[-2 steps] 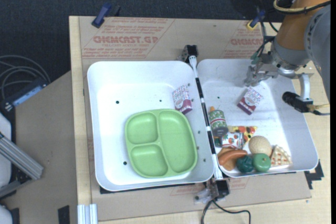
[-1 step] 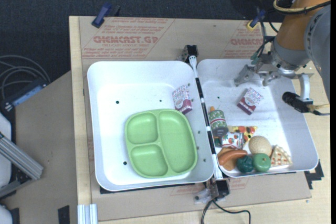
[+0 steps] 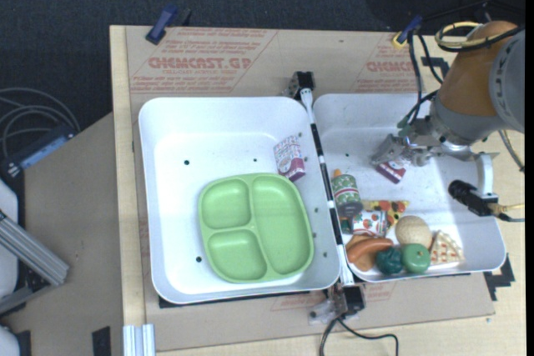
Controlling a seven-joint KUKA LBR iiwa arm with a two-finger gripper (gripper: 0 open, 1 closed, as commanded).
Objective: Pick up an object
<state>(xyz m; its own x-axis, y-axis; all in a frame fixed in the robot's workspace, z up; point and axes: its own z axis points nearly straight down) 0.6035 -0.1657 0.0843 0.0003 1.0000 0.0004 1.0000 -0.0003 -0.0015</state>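
My gripper (image 3: 399, 152) is low over the right bin (image 3: 476, 263), in its upper middle part. A small red and white packet (image 3: 390, 172) lies on the bin floor just below and in front of it, touching or nearly touching the gripper's tip. I cannot make out whether the packet is between the jaws. In the left bin (image 3: 167, 179), a red and white carton (image 3: 289, 157) lies by the right wall, above a green divided plate (image 3: 253, 227).
Several toy foods crowd the right bin's lower left: a small can (image 3: 345, 190), a colourful box (image 3: 372, 220), an orange piece (image 3: 366, 248), a green ball (image 3: 416, 258), a beige ball (image 3: 410, 229) and a pizza slice (image 3: 445, 248). The arm's orange band (image 3: 467, 83) hangs over the bin's upper right.
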